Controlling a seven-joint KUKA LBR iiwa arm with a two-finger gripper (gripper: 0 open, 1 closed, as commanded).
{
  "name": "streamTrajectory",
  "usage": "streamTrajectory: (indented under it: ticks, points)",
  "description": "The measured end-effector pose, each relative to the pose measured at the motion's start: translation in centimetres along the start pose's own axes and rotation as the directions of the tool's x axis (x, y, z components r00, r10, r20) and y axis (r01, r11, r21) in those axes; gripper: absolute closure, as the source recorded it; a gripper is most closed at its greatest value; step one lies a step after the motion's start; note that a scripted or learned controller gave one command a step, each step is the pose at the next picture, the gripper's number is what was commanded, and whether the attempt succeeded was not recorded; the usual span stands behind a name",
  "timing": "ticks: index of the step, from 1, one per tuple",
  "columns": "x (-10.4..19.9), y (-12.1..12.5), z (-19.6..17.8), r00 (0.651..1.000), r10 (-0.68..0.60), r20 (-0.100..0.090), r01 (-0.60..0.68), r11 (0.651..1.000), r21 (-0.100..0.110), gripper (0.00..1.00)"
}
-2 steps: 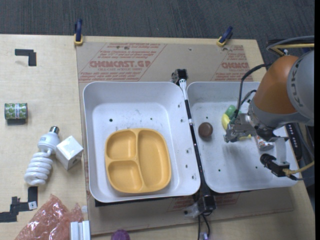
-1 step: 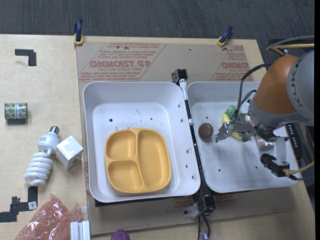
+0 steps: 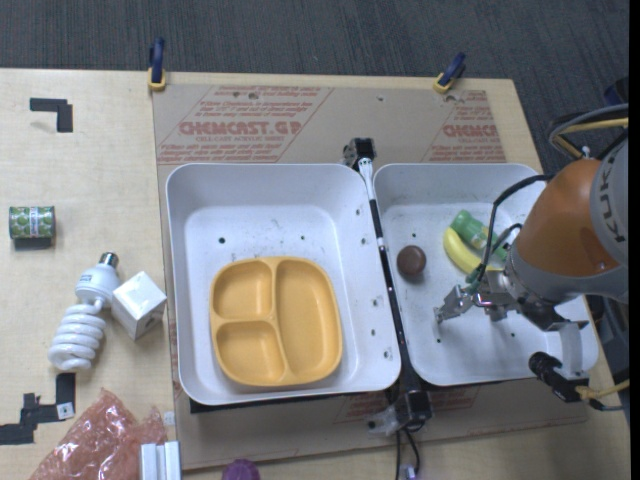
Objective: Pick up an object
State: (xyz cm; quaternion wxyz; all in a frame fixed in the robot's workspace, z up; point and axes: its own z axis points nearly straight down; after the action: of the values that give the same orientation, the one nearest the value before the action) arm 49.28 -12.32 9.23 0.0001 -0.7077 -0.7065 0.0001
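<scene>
In the right bin (image 3: 420, 363) there are a few things to go for: a small brown ball (image 3: 411, 260) resting on the white floor near the bin's left wall, and just to its right a yellow banana (image 3: 460, 252) lying against a green object (image 3: 470, 228), the two touching. The arm's orange band (image 3: 565, 230) hangs over that same bin, covering part of the green piece. Below the band, the claw (image 3: 452, 307) sits low over the bin floor, below the banana and to the right of the ball, apart from both. Its thin metal fingers (image 3: 446, 311) look spread, with nothing between them.

The left bin (image 3: 190, 228) holds a yellow divided plate (image 3: 275, 320) with three compartments, lying flat toward the bin's near side. Both bins rest on a brown sheet printed with red lettering, pinned by two clamps at its far edge.

Out on the bare counter (image 3: 90, 168) to the left, a spiral light bulb (image 3: 80, 318) lies beside a white cube (image 3: 138, 304), touching or nearly so. A small green can (image 3: 31, 223) stands farther up, well apart. A pink mesh bag (image 3: 95, 438) sits at the near edge.
</scene>
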Motion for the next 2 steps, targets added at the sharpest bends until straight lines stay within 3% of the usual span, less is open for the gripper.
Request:
streamTrajectory:
  ticks: [1,2]
  points:
    - [-0.08,0.13,-1.00,1.000,0.002,0.001,-0.002,1.000,-0.003,1.00]
    - [-0.07,0.12,-1.00,1.000,0.001,0.001,-0.001,1.000,-0.003,0.00]
